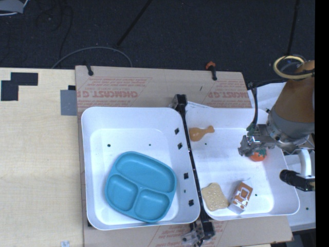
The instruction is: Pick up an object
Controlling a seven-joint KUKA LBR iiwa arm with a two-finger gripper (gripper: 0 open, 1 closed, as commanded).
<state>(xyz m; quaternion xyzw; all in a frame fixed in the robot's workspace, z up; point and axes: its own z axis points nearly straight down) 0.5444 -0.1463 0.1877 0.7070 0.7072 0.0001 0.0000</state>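
A slice of bread (pixel 214 196) and a small printed box (pixel 241 196) lie at the right bin's (pixel 226 122) near edge, a blue tray (pixel 140 186) in the left bin (pixel 128 120). Farther back, the pincer (pixel 250 145) hangs over an orange-red object (pixel 257 156); whether it is apart or together cannot be told. A tan drumstick (pixel 200 133) lies beyond.

The grey arm (pixel 294 109) comes in from the right and bends down steeply, its broad body tapering toward the wrist. An orange band sits just above the wrist, with a yellowish cable ring looped at the top. Below and to the left of the wrist, the gripper (pixel 252 147) points downward, a dark metal cluster. Its tips are too blurred to read.
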